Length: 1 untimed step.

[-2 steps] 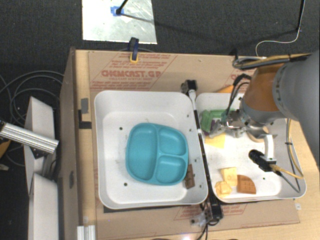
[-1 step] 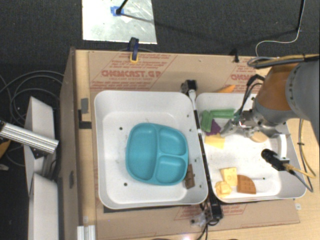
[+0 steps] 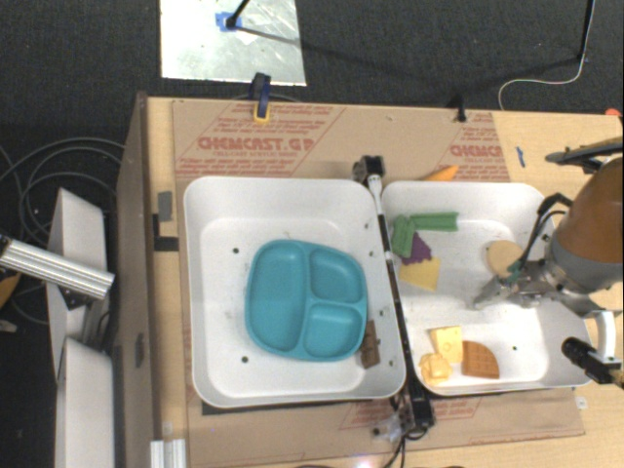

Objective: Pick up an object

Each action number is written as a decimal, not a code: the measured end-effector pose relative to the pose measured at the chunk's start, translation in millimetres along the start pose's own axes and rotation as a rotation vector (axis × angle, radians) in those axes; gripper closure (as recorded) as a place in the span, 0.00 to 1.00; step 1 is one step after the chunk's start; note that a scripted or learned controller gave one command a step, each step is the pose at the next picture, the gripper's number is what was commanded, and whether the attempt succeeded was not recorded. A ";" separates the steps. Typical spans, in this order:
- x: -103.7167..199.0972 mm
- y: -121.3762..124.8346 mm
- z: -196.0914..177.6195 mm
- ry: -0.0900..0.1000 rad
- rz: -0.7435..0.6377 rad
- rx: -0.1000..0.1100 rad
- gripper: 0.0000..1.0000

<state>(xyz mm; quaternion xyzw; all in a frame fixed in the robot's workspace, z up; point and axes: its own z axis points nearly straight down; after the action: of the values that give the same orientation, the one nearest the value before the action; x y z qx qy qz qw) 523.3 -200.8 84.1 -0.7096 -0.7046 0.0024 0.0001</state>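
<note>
I can't tell the gripper's [image 3: 492, 292] state, low at the frame's right. I'd worry it closes on bare bin [image 3: 526, 354] floor between foods.

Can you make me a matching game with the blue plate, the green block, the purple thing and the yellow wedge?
Things:
1. blue plate
2. green block
3. purple piece
4. yellow wedge

Places:
A. between the green block and the yellow wedge
B. left bin
C. nearest the right bin's far edge
D. just below the purple piece

Pairs: 1-B, 2-C, 3-A, 4-D
</note>
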 end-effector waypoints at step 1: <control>7.9 77.0 -2.1 0.001 -0.014 -0.012 0.00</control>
<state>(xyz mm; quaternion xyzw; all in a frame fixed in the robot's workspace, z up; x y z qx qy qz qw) 600.4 -193.4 85.9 -0.7045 -0.7097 -0.0023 -0.0037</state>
